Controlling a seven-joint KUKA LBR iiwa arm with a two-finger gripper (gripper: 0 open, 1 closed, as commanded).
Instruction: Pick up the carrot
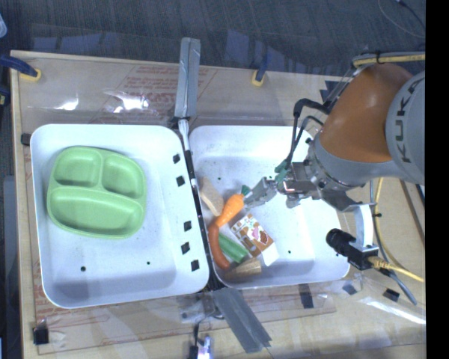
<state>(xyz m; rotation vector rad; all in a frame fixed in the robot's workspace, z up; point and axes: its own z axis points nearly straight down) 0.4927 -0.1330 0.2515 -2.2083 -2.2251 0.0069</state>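
The carrot [229,209] is orange with a small green top and lies slanted in the left part of the right bin [314,253], its top pointing up and right. My gripper [254,193] reaches in from the right and its tip sits right at the carrot's green top, touching or nearly touching it. The carrot rests among other items on the bin floor.
A tan block [209,197] lies left of the carrot. Below it sit a printed snack box [254,237], a green piece [233,247] and a long orange piece [216,250]. The left bin [75,275] holds a green divided plate [96,192].
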